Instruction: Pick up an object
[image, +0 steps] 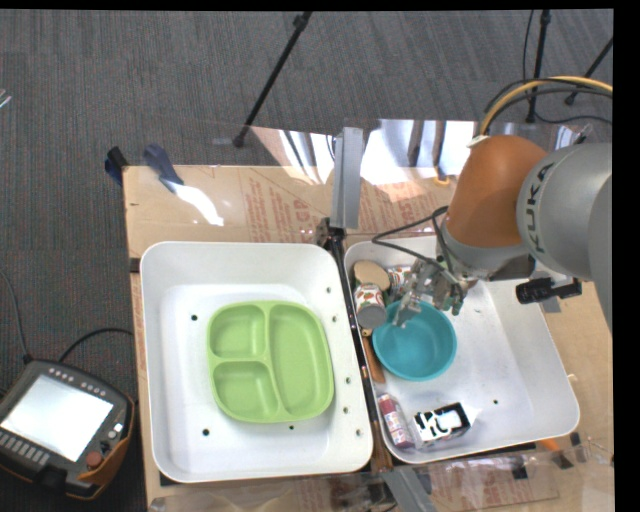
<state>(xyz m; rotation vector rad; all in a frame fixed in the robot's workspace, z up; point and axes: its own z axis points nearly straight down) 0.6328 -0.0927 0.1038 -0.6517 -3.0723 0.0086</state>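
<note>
My gripper (428, 296) hangs over the right bin (520, 380), at the far rim of a blue bowl (416, 346). Its fingers (409, 307) point down toward the bowl's upper left edge; nothing shows clearly between them. Left of the bowl, against the bin's left wall, lie a tan round object (371, 274) and a patterned cup (369, 297). A small dark-red bottle (394, 420) and a black-and-white box (442, 421) lie near the bin's front edge.
The left bin (170, 300) holds a green divided plate (269, 360). A grey post (346, 180) rises behind the ridge between the bins. A tablet-like pendant (60, 420) lies on the floor at the lower left.
</note>
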